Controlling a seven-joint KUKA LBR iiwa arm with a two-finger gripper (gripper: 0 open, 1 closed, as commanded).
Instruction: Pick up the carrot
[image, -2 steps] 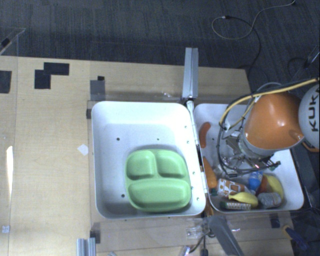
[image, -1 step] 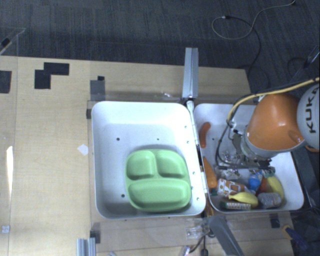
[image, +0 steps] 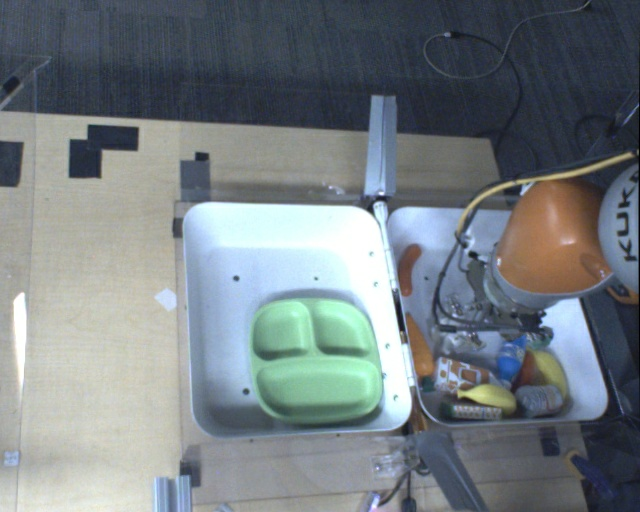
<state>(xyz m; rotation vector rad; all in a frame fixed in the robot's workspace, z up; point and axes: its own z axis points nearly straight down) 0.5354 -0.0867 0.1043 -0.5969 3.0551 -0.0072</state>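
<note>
The carrot (image: 421, 352) is a thin orange piece lying along the left wall of the right bin (image: 592, 398), near its front. My gripper (image: 487, 325) hangs below the orange wrist band over the middle of that bin, a short way right of the carrot. The wrist hides most of the gripper, and nothing shows in its grasp. A shorter orange-red piece (image: 410, 268) lies further back along the same wall.
A yellow banana (image: 487, 397), a small brown-and-white carton (image: 459, 376), a blue item (image: 511, 358), a yellow fruit (image: 547, 371) and a grey can (image: 539, 401) crowd the right bin's front. The left bin (image: 215, 260) holds a green divided plate (image: 315, 358).
</note>
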